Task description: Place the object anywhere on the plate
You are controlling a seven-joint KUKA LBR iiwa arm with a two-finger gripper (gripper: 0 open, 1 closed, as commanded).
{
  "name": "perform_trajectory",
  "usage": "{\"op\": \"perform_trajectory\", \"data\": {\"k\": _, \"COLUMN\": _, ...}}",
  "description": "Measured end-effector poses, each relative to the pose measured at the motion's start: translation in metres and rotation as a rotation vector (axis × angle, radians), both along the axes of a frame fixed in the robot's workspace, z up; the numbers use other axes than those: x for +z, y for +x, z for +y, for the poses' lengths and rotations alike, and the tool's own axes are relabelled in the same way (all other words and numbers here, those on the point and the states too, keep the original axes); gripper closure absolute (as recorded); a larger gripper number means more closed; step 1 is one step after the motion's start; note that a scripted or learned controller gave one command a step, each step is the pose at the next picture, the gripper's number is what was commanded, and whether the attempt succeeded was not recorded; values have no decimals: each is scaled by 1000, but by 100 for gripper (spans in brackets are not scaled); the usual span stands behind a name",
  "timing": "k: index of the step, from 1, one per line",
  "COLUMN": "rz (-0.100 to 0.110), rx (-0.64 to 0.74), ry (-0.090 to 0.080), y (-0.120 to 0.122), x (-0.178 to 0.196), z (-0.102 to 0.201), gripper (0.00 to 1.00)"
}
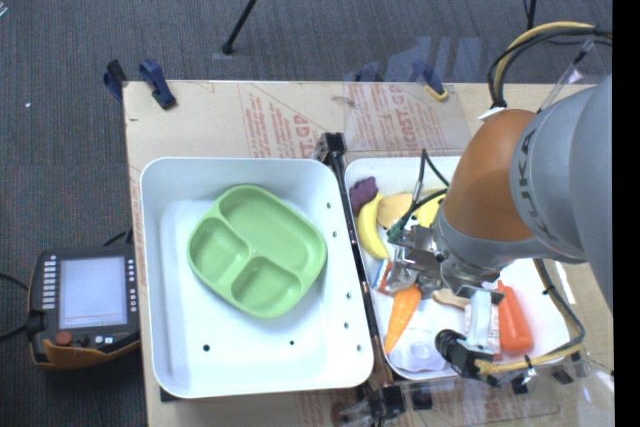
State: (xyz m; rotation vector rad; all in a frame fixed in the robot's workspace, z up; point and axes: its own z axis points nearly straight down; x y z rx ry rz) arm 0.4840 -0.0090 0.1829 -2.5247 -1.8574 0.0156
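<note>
In the right bin I see the claw down among the toy food, just above the orange carrot and beside the yellow banana, but I cannot tell how its grip stands from here. The green divided plate sits alone in the left bin on the bench, well apart from the carrot.

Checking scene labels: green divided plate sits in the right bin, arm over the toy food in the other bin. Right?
Not quite. The camera view shows the green divided plate in the left bin. The arm is over the toy food, including a carrot and banana, in the right bin.
</note>
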Motion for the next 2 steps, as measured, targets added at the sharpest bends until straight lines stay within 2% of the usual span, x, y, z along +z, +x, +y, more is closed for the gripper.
{"op": "perform_trajectory", "data": {"k": 1, "rz": -3, "rx": 159, "ry": 1, "y": 30, "x": 24, "z": 60, "gripper": 100}}
{"op": "perform_trajectory", "data": {"k": 2, "rz": -2, "rx": 160, "ry": 0, "y": 30, "x": 24, "z": 60, "gripper": 0}}
